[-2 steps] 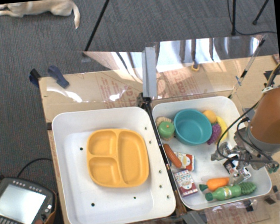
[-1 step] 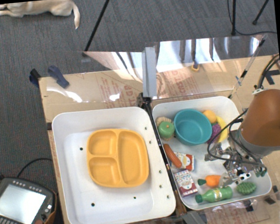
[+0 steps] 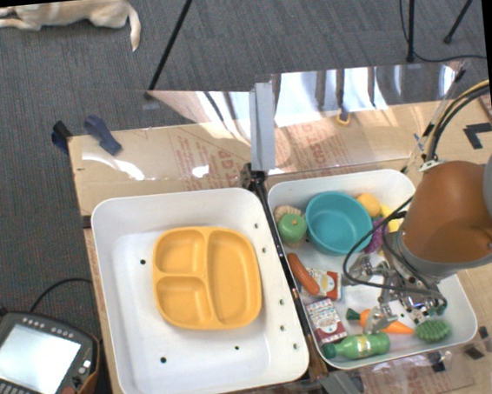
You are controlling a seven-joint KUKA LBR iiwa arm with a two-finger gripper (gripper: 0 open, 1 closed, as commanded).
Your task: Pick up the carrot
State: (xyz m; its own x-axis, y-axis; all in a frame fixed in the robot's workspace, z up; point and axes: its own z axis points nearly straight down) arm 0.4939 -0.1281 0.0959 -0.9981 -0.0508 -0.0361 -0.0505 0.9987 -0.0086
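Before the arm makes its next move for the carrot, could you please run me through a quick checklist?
1. Carrot in right bin: ok.
2. Tool over carrot: ok, just above its left part.
3. Carrot between fingers: cannot tell.
4. Room around carrot: not ok; green bottle and green toy crowd it.
5. Carrot fully visible: not ok; tool covers part.
6. Yellow tray out of the way in left bin: ok.

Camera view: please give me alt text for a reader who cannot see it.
The gripper is down in the right bin over the carrot, among a green bottle, a teal bowl and other toy food. In the left bin lies a yellow divided plate.
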